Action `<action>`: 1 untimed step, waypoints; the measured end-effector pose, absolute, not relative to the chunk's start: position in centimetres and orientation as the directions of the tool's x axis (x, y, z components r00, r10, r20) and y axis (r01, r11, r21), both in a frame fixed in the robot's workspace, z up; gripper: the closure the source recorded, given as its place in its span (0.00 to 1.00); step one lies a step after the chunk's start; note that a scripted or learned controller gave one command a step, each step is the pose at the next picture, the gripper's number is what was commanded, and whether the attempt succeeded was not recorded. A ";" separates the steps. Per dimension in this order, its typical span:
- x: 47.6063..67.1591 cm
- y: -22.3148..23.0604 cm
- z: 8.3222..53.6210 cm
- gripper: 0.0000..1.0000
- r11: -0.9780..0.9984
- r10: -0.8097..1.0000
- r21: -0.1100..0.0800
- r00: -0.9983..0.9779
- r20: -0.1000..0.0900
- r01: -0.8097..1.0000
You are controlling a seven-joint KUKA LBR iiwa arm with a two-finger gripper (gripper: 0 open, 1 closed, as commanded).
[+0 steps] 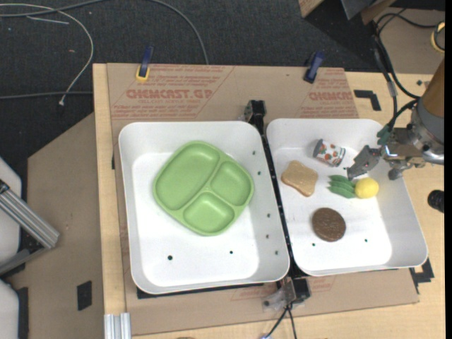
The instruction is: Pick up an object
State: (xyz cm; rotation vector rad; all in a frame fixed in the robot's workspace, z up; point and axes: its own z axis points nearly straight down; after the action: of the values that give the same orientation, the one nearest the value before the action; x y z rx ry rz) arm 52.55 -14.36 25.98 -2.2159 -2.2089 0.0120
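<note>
Lemon [366, 188] with green leaves lies in the right bin [395, 249], just under the gripper [361, 162].
Left to right we note: green divided plate [204, 187] alone in the left bin [141, 189]; bread slice [301, 179], brown cookie [329, 224], small can [329, 152] nearby. We cannot tell the gripper's opening; it carries nothing visible, poised, we judge, to descend.

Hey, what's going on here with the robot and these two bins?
A robot arm reaches in from the right over the right bin. Its gripper hangs just above a yellow and green toy, with nothing seen between its fingers. A small can, a bread slice and a brown cookie lie nearby. The left bin holds a green divided plate.
</note>
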 end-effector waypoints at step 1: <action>52.8 -14.3 26.6 0.00 0.000 1.000 -0.002 0.000 0.001 1.000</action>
State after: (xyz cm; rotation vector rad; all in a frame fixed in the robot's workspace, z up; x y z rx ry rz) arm 52.78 -14.32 26.63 -2.2198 -2.2204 0.0004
